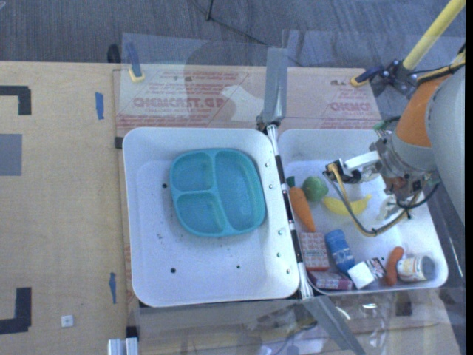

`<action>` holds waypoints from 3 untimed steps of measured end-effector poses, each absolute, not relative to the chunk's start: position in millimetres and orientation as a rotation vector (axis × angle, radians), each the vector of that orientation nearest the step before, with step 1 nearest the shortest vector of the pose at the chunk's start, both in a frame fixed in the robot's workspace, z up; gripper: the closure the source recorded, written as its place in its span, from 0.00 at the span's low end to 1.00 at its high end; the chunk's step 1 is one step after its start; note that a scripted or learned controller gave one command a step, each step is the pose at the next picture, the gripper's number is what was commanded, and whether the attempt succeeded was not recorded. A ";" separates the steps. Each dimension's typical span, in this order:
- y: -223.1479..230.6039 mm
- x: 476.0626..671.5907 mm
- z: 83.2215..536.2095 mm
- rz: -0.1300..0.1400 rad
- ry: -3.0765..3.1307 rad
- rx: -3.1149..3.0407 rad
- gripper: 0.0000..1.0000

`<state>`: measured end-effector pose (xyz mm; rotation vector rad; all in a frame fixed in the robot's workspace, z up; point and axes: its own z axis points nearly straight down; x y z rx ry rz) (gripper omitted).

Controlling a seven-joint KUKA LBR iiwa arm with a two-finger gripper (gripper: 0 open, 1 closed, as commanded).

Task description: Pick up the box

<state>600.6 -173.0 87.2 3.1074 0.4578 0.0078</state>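
Camera view, looking down: the gripper [394, 195] hangs over the upper right part of the right bin [436, 231], above the clutter and beside a banana [341, 205]. Can't tell whether the claw is apart or together; wrist hardware and cable hide it. Nothing visibly held.

The box [314, 248], pinkish-red with print on top, lies flat against the right bin's left wall. It sits just below a carrot [301, 207], with a blue can [339, 248] just beside it on the right. A second flat pink packet [332, 281] lies near the bin's front edge, with a white block [361, 274] next to it. A green fruit [315, 188] sits above the carrot. A small jar [416, 267] and a red piece [394, 265] are in the front right corner. The left bin [148, 272] holds a teal divided plate [218, 192].

Step, as judged: approach, grasp not yet made, since the gripper is well apart from the box.

The next move needs travel toward the bin's left wall, then a descent over the box. The can and the wall crowd it on both sides, so the claw likely has to close across the free ends, carrot side to front side. Risks are clipping the can or the bin wall, or grabbing the can instead.
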 end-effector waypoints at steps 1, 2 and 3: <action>-115.5 655.9 87.1 0.005 0.406 3.115 0.00; -201.8 597.4 86.5 0.000 0.368 3.120 0.00; -181.3 650.5 86.9 0.001 0.321 3.126 0.00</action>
